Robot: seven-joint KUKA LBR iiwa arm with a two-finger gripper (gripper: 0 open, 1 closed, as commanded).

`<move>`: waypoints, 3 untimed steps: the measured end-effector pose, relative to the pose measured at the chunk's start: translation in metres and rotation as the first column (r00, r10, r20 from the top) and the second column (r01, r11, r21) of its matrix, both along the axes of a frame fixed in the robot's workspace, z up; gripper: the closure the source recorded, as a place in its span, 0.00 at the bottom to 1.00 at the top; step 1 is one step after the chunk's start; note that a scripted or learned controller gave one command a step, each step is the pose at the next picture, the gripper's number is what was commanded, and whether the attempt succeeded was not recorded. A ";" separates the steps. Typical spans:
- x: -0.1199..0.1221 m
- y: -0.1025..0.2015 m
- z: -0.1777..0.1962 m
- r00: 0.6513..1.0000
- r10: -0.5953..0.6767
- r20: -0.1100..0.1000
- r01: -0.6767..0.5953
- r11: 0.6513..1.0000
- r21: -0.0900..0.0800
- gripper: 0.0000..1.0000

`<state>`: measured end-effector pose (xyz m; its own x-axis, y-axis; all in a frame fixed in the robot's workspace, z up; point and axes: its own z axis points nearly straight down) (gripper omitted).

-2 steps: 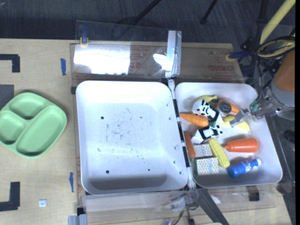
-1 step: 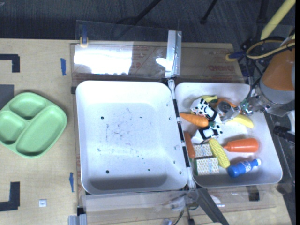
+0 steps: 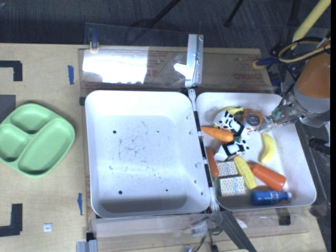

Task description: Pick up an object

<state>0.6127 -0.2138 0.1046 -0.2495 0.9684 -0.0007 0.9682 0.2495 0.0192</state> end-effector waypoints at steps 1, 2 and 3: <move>0.000 0.001 0.000 1.000 0.001 -0.001 -0.001 1.000 0.002 0.00; -0.027 0.000 -0.017 0.990 0.140 -0.012 -0.140 0.990 0.005 0.00; -0.026 -0.003 -0.006 0.990 0.140 -0.008 -0.140 0.990 -0.004 1.00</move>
